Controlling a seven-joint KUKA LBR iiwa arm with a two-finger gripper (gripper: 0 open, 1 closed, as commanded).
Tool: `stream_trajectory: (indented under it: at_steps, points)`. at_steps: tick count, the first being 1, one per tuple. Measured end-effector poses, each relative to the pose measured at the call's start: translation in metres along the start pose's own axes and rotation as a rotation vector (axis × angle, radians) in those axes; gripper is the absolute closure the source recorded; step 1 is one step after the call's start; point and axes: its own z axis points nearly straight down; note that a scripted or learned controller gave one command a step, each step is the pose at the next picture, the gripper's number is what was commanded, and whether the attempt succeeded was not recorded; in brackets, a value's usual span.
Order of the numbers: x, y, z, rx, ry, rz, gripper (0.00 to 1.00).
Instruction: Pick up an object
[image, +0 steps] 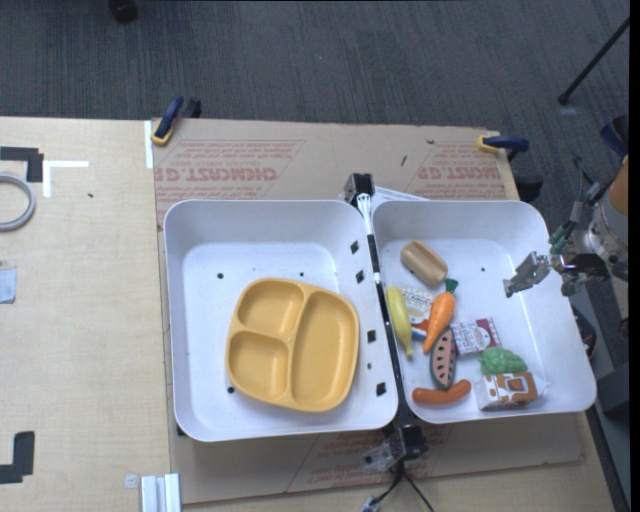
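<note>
The right bin (470, 225) holds several toy foods: a bread roll (424, 262), a banana (399, 315), a carrot (440, 318), a watermelon slice (444, 362), a sausage (441, 395), broccoli (502, 360), a small carton (508, 391) and a red-and-white packet (476, 334). My gripper (548, 273) hangs over the bin's right edge, right of the food pile. It is open with nothing between its fingers. It touches none of the items.
A yellow divided plate (293, 343) lies in the left bin (200, 300). The bins sit on cardboard (250, 165) held by clamps. A cable and clip (400, 455) lie at the front between the bins.
</note>
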Motion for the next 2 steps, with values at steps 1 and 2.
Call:
stream_trajectory:
  at_steps: [1, 2]
  points:
    - [0.0424, 0.0242, 0.1189, -0.012, -0.002, -0.081, 0.0]
    - [0.042, 0.0242, 0.1093, -0.01, -0.002, -0.079, 1.0]
